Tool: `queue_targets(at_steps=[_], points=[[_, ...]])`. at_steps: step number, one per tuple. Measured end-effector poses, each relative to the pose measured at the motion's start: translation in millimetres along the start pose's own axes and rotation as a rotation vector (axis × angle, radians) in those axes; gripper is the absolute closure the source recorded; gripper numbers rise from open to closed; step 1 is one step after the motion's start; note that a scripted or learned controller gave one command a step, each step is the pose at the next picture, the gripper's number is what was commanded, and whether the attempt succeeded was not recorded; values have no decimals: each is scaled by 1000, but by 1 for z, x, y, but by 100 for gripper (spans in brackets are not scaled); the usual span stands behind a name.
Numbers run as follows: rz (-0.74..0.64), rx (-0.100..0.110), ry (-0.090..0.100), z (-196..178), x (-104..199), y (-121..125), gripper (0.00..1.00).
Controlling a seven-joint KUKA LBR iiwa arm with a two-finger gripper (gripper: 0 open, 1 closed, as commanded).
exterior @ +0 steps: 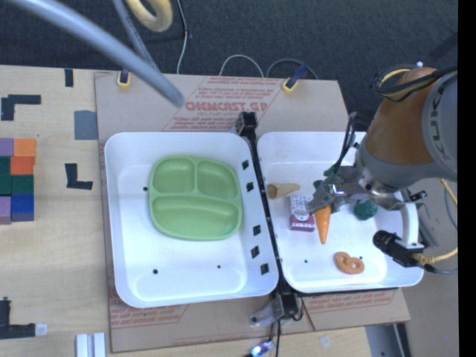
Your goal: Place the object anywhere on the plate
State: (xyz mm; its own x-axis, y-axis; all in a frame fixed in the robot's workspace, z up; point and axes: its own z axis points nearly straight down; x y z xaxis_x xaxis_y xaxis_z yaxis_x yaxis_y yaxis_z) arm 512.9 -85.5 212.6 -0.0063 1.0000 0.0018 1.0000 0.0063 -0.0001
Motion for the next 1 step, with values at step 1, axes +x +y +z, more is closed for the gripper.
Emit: queue_targets(at_steps=[1], points=[[-1,0,0,-11,53,14,100]])
